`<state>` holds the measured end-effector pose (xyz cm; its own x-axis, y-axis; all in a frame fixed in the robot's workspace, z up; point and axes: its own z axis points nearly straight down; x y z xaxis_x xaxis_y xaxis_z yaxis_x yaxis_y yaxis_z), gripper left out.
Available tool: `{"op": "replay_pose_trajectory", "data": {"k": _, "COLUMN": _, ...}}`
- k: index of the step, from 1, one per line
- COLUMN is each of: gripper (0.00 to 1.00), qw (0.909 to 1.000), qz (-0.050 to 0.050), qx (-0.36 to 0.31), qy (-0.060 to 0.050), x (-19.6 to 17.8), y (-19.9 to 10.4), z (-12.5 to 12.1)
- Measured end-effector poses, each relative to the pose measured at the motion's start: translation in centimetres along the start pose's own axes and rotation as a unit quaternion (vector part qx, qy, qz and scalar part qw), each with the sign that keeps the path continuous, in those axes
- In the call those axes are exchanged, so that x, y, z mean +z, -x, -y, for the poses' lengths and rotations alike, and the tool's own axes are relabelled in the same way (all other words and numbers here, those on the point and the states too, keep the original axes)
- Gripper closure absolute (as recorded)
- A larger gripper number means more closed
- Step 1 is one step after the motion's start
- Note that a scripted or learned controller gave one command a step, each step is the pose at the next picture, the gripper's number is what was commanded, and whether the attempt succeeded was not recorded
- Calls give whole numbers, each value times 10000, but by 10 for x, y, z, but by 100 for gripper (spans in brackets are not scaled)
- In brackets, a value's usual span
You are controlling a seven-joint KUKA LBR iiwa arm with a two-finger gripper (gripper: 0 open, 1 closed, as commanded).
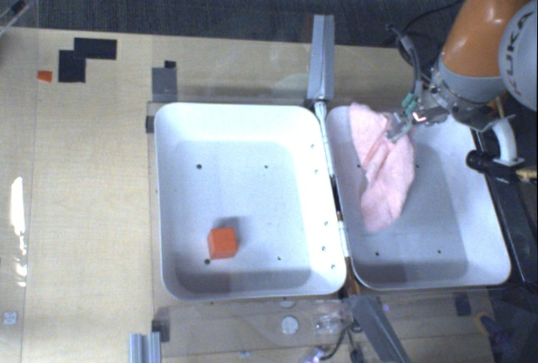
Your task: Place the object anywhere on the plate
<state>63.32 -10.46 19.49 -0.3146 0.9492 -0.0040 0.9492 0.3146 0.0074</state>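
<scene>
A small orange cube (223,243) lies on the floor of the left bin (176,185), toward its front. In the right bin (454,244) is a pale pink, sheet-like item (382,176) with creases, stretching from the bin's back left corner toward its middle. My gripper (401,124) is at the upper right edge of the pink item, touching or just over it. The orange-banded wrist (479,25) rises behind it at the right. Whether the pink item lies flat or is lifted on one side is unclear.
A grey metal post (320,59) stands at the back between the two bins. Black blocks (82,57) and a small orange marker (44,76) sit on the bench at far left. Cables (420,25) hang near the wrist.
</scene>
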Motion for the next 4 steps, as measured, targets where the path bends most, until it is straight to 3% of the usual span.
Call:
{"op": "replay_pose_trajectory", "data": {"k": 1, "gripper": 100, "qw": 10000, "qz": 2, "qx": -39, "qy": 9, "x": -31, "y": -1, "z": -3}}
{"op": "replay_pose_trajectory", "data": {"k": 2, "gripper": 100, "qw": 9787, "qz": -13, "qx": -2051, "qy": -6, "x": -23, "y": -50, "z": -12}}
{"op": "replay_pose_trajectory", "data": {"k": 3, "gripper": 100, "qw": 9181, "qz": -4, "qx": -3963, "qy": 14, "x": -33, "y": -97, "z": -10}}
{"op": "replay_pose_trajectory", "data": {"k": 4, "gripper": 100, "qw": 8215, "qz": 1, "qx": -5702, "qy": 29, "x": -42, "y": -143, "z": -9}}
